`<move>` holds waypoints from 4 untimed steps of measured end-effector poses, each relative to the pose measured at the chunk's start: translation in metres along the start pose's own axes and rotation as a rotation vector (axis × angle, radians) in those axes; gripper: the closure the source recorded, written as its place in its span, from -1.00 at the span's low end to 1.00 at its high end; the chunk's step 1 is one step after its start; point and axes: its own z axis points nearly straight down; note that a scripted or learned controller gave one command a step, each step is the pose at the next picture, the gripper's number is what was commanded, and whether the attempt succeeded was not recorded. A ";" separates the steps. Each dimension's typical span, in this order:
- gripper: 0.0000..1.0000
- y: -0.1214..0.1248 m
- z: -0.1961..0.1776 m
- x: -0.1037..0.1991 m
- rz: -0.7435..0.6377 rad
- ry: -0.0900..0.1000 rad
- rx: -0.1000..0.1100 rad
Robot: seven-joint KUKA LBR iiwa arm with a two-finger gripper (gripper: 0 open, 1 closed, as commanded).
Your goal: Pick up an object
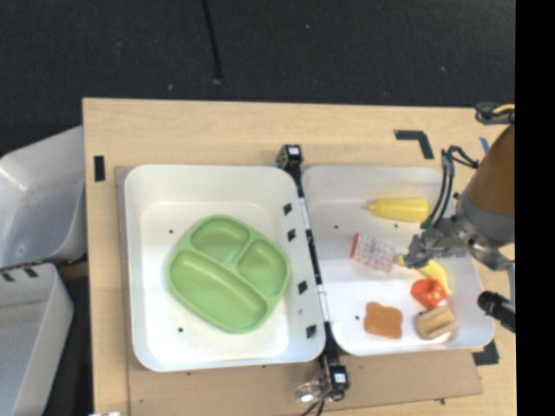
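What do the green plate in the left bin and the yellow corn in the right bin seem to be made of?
The green plate looks like moulded plastic with a matte finish: one even colour, with smooth raised ridges dividing it into compartments. The yellow corn is probably plastic toy food: its colour is uniform and its surface has a slight sheen. The picture is too coarse to be sure of either.

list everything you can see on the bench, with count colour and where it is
bench: 1, light wood, under both bins
left bin: 1, white, left half
divided plate: 1, green, in left bin
right bin: 1, white, right half
corn cob: 1, yellow, top of right bin
packet: 1, clear with red print, middle of right bin
banana: 1, yellow, beside the gripper
pepper: 1, red, below banana
nugget: 1, orange-brown, bottom of right bin
bread roll: 1, tan, bottom right corner
gripper: 1, grey, low over right bin by the packet
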 end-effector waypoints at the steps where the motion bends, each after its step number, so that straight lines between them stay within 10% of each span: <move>1: 1.00 0.006 -0.045 0.002 -0.010 0.000 0.000; 2: 1.00 0.008 -0.099 0.000 -0.010 0.000 0.000; 4: 1.00 -0.003 -0.076 0.102 -0.013 0.003 0.006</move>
